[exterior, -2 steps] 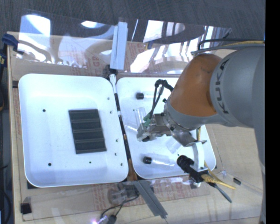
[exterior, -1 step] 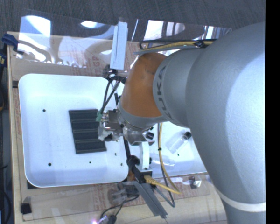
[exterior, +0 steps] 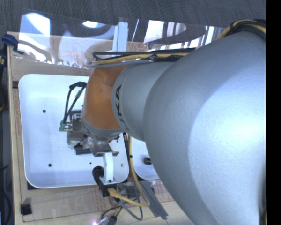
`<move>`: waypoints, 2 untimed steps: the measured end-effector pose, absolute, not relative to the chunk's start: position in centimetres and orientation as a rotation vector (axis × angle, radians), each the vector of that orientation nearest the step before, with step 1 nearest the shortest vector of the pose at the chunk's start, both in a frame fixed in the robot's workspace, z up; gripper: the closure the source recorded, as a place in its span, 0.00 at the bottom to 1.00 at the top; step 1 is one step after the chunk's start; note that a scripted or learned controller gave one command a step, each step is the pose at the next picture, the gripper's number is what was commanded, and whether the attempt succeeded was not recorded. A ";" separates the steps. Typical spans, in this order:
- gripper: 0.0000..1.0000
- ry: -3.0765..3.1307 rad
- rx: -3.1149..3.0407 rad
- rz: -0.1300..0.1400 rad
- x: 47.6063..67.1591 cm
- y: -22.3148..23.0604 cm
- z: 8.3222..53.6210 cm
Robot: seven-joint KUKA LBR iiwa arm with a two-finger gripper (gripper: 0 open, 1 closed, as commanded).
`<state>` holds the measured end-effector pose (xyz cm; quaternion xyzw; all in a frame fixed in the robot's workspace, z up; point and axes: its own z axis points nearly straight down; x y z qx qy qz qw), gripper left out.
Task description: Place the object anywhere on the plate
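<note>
The grey arm [exterior: 201, 125] with its orange band [exterior: 100, 102] is seen reaching from the right over the left white bin [exterior: 37, 125] on the worktop [exterior: 61, 205]. The claw [exterior: 79, 142] is held low above that bin's floor; whether it is open or closed cannot be told. The object and plate cannot be made out, much of the right bin [exterior: 143, 170] being hidden by the arm.

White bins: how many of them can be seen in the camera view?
2. The left bin lies open under the hand. Of the right bin a small corner shows below the arm, which hides the rest and could hide other things.
</note>
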<state>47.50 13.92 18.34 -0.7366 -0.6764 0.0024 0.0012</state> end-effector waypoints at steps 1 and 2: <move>1.00 -1.459 -2.779 0.011 48.6 20.3 9.2; 1.00 -1.994 -2.425 0.004 47.5 18.5 20.9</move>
